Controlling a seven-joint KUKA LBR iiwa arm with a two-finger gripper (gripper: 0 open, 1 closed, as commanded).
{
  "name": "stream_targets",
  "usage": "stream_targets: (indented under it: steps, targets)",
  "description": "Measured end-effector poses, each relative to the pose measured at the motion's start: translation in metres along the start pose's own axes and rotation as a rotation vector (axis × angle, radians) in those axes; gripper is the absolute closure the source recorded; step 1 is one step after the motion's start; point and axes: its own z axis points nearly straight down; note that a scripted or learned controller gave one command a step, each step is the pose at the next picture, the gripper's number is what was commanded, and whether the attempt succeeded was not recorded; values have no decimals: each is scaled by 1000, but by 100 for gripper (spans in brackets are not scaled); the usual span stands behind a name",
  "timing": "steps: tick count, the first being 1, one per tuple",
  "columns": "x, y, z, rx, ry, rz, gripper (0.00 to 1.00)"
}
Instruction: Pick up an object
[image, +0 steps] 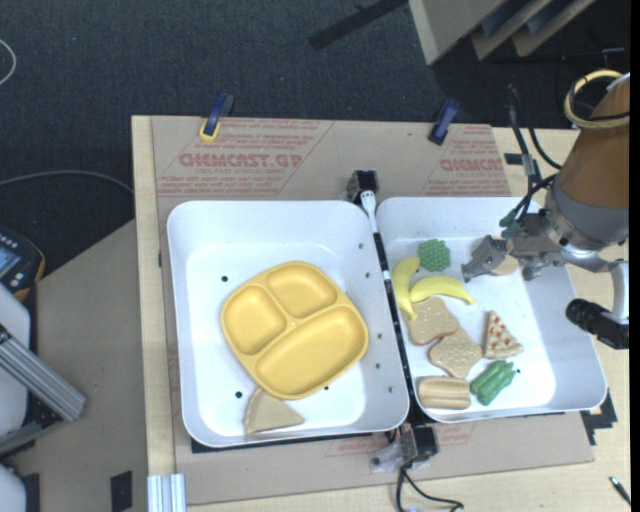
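Where the arm (598, 165) runs off the right edge, fingers (487, 258) hang over right bin (570, 390)'s far edge; spread unreadable, grasp indistinct

1. 1 fixed camera looks down on the desk (300, 150) from above at a slant, tilted toward 12 o'clock, where dark floor shows past the desk's far edge.
2. It stands fairly far off: both white bins fit whole, the left bin (190, 300) at 9 o'clock of centre, the right bin (560, 380) at 3 o'clock.
3. The arm (600, 170) enters the frame at 2 o'clock, cropped by the right border.
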Motion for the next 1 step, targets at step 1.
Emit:
stream_targets:
  steps: [1]
  targets:
    - [0, 1, -11, -3, -1, -1, 100]
